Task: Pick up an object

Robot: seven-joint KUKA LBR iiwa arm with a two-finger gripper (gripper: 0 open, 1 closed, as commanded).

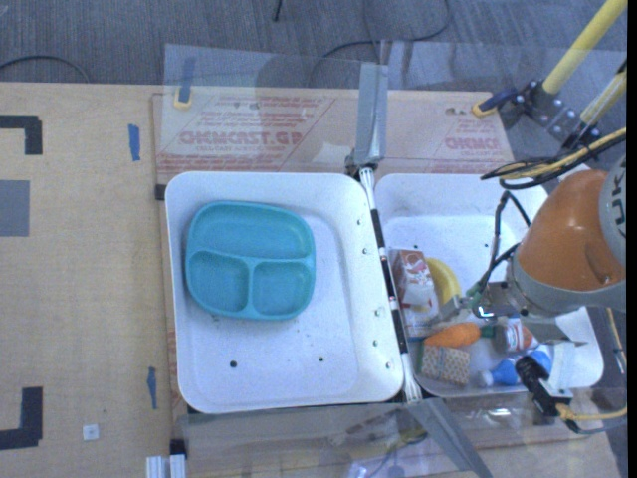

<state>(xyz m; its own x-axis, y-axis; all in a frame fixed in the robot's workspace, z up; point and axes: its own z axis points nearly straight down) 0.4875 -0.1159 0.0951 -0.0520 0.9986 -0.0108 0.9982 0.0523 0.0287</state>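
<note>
- We see the grey arm with its orange band [572, 237] reaching in over the right shallow white bin [438, 207], its wrist low above the clutter near that bin's front.
- The two-finger gripper [485, 312] sits just above the pile; whether it is released or clenched we cannot tell, since the wrist hides it.
- The things to choose from lie in the right bin: an orange carrot-shaped toy [453, 336], a yellow banana-shaped toy [445, 280], a printed carton with a reddish picture [413, 289], a tan speckled pouch [447, 364] and a small blue piece [507, 371].
- The carrot-shaped toy lies just beside the gripper, so we judge it the likely target.
- The left shallow white bin [338, 366] bears a turquoise three-compartment plastic plate [251, 260], well apart from the arm.
- We judge the reach largely done; nothing is visibly lifted clear of the pile, so the grasp and the lift are left.
</note>
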